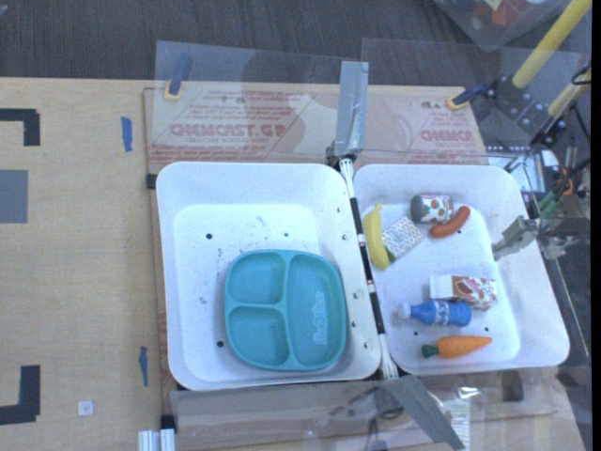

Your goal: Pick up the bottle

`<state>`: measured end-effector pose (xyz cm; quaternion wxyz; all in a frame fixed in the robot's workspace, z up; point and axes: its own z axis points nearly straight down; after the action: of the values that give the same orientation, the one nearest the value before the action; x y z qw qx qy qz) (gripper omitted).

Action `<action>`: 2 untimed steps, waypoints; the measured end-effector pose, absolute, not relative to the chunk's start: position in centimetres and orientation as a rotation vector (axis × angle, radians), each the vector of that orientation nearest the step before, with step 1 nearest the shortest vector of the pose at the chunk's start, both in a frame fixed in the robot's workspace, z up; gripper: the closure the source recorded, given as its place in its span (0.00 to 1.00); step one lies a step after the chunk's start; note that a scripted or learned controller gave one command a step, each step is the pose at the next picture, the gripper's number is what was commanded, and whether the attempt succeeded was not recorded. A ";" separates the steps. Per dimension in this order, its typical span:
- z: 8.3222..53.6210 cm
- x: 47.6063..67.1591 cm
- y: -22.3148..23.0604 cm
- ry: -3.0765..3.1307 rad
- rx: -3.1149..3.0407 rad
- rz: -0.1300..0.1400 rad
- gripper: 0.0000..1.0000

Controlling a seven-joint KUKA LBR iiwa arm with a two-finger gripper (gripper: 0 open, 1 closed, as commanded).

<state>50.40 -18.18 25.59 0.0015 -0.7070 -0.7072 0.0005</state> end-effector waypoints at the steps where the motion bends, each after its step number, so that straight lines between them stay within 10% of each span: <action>1: 18.0 47.9 -11.7 -2.290 -2.148 0.001 0.00; 2: 11.7 48.8 -10.7 -2.544 -1.891 -0.020 0.00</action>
<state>48.83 -10.69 11.75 -0.0142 -0.5965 -0.8024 -0.0063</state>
